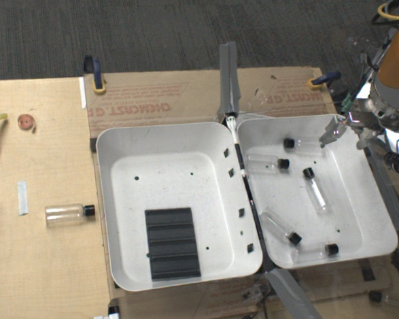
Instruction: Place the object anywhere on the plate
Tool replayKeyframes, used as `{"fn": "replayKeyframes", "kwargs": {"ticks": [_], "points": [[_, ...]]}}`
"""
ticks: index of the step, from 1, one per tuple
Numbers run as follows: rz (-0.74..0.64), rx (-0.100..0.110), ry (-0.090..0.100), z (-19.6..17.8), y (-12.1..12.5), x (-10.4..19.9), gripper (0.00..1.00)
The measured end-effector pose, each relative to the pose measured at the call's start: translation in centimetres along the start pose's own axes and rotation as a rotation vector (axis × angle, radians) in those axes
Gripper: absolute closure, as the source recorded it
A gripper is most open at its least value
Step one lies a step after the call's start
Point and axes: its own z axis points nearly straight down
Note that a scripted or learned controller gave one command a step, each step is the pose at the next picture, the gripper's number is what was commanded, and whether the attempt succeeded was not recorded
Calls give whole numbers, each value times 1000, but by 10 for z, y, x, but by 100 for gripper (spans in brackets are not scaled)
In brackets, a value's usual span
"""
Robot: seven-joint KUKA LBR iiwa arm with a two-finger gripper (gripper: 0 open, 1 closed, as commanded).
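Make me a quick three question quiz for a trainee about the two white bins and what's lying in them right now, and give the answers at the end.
1. True or false: the dark ribbed plate lies in the left bin.
2. Which bin holds the clear vials with black caps, such as the one near its middle? A) left bin B) right bin C) both
3. Fill in: one more clear bottle lies on the wooden bench, to the ______ of the left bin in the camera view.

Key: 1 true; 2 B; 3 left.
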Motion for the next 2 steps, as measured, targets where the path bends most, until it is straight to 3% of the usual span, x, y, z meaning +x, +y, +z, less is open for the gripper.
{"fn": "replayKeyframes", "kwargs": {"ticks": [1,2], "points": [[-74,-2,0,-29,53,-13,0],[18,-1,0,-146,33,-14,0]]}}
